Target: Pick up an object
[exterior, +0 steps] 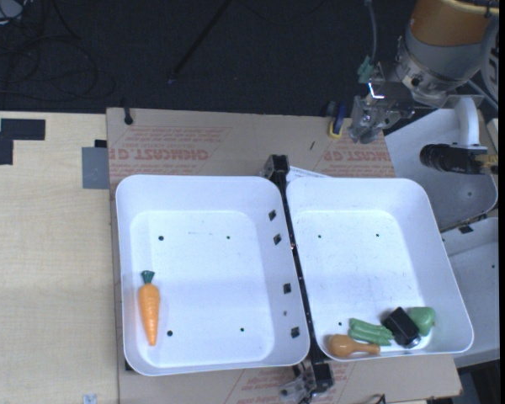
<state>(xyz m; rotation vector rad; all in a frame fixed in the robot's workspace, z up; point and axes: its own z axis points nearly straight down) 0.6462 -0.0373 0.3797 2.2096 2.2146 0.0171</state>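
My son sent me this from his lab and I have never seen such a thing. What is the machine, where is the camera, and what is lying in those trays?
The one camera hangs above the bench and looks down at a slant. The grey and orange thing at the top right is a robot arm; its gripper, a small two-finger claw, hangs past the far edge of the bins, above the brown board. I see nothing between its fingers, though it is too small to say whether they are open.

Two shallow white bins sit side by side. The left bin has a toy carrot near its front left corner. The right bin has, in its front right corner, a green bean pod, a tan pear-like piece, a black block and a green piece.
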